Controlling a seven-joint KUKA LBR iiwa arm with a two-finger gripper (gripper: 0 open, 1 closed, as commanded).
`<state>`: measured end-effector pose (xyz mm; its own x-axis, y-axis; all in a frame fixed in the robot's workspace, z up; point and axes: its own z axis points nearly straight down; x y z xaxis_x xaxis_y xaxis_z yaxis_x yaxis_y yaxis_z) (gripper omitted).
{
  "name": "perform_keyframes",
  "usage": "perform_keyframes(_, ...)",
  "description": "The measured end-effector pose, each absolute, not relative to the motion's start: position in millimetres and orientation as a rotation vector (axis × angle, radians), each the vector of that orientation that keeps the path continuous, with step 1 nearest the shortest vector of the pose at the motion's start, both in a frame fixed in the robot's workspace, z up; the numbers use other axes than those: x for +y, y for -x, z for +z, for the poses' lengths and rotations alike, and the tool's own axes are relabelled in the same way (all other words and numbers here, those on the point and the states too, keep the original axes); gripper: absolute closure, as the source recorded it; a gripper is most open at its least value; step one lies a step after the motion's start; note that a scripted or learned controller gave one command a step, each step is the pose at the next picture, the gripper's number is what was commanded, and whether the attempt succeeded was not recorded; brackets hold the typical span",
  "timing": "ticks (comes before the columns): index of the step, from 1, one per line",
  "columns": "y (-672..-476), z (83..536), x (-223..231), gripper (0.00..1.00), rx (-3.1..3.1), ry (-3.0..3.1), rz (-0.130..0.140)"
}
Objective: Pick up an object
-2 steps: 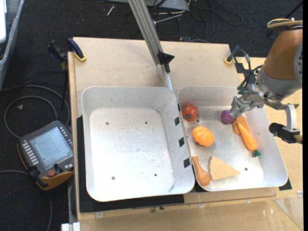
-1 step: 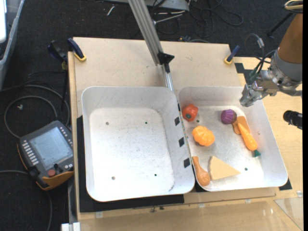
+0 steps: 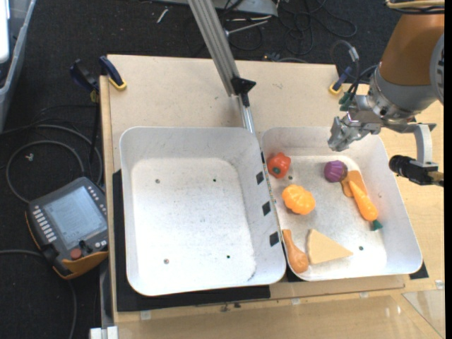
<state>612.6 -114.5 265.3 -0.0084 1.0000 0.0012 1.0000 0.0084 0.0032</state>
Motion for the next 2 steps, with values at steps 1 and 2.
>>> perform_keyframes(1,-628.3,250.3,-62.1,1.0,2.232,-2.212,0.001)
perform_keyframes(2,-635.4,256.8,-8.0,1.0,2.23,-2.211,0.004)
